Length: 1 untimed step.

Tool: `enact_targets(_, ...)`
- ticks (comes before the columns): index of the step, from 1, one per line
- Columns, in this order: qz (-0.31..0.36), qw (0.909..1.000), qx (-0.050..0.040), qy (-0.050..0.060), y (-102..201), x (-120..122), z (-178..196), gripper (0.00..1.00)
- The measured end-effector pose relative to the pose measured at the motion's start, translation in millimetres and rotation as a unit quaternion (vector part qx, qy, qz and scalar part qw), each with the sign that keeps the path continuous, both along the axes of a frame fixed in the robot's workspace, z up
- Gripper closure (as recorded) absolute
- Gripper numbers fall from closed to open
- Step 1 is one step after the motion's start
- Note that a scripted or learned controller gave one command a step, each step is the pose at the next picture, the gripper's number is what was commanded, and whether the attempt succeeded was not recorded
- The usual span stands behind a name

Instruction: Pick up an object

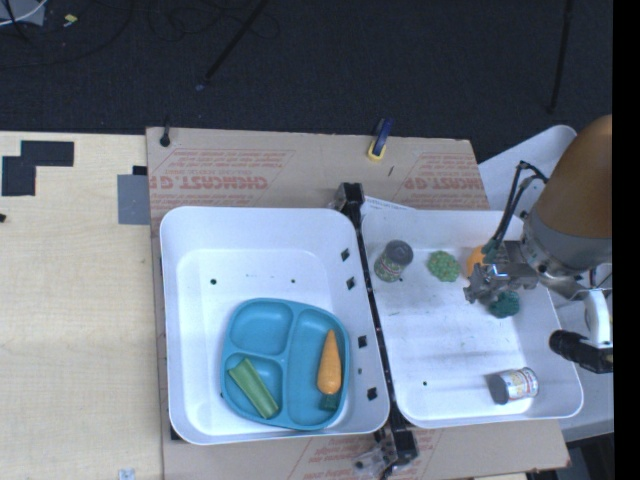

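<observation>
Two bins: gripper (487, 286) low in right bin (450, 398) at 3 o'clock, jaw state indiscernible; teal object (504, 305) just beside it at 5 o'clock, green ball (443, 265) at 9 o'clock.

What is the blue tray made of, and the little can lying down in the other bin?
The blue tray looks like smooth moulded plastic: one even colour, rounded compartments, a soft sheen. The small can on its side looks like metal, judging by its shiny silvery end, with what seems a paper label around it, though it is too small to be sure.
</observation>
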<state>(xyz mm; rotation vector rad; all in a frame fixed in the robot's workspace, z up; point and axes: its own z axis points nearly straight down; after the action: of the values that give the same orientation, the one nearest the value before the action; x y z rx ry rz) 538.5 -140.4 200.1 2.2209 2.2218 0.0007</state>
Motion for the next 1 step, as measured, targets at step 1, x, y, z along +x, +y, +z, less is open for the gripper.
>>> enact_targets(1, 0.000, 1.0000, 0.0000, 0.000, -1.0, 0.3, 28.7, 1.00)
